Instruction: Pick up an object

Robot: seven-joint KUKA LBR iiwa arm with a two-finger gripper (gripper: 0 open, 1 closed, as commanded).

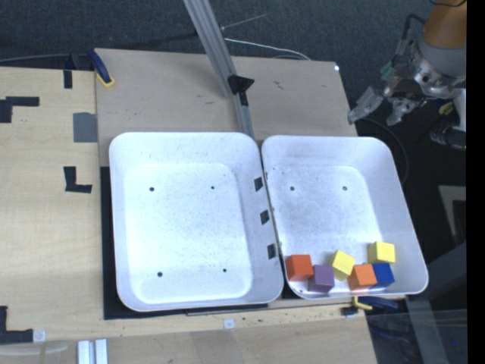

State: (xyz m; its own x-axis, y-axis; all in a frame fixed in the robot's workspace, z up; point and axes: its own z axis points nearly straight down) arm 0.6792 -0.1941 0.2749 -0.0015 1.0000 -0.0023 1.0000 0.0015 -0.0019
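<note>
Blocks (342, 268) clustered at right bin (394, 165) near edge; gripper (377, 106) beyond bench (151, 89), seemingly spread wide, holding nothing.

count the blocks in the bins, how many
6, all along the near edge of the right bin: orange block, purple block, yellow block, second orange block, blue block, second yellow block. Another could hide behind the cluster.

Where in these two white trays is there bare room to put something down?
The left bin offers bare floor wall to wall. The right bin is bare from its far wall down past the middle. Its near edge is crowded: orange cubes, yellow cubes, purple cube, blue cube.
</note>
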